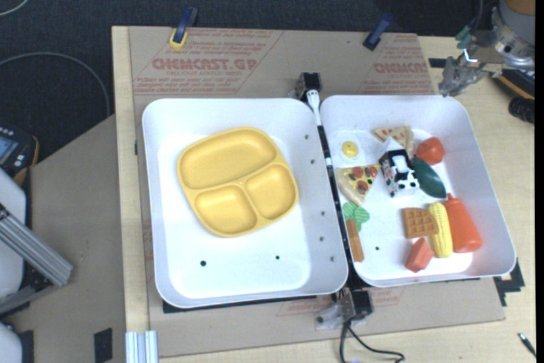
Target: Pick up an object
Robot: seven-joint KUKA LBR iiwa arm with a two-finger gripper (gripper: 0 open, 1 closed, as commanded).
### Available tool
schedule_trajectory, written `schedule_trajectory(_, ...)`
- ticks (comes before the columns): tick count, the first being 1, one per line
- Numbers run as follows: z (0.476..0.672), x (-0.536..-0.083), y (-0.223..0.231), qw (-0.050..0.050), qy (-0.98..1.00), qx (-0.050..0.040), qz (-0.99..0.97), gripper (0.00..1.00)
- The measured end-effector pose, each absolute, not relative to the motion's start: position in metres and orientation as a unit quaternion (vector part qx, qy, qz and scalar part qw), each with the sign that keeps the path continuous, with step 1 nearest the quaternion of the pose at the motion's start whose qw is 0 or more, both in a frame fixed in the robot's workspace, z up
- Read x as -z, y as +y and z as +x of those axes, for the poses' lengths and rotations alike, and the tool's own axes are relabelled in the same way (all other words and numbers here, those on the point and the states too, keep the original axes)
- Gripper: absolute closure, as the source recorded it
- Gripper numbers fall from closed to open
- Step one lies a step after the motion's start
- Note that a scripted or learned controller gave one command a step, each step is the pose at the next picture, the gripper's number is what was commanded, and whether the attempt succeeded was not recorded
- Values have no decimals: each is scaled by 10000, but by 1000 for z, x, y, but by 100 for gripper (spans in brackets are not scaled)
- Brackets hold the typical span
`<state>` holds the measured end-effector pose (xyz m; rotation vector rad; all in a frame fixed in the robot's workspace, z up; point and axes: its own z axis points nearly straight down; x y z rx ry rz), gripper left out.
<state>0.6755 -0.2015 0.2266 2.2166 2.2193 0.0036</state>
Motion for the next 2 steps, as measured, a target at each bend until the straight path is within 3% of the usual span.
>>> schedule_trajectory(2,651,-230,-115,-12,7087,0,7055,100)
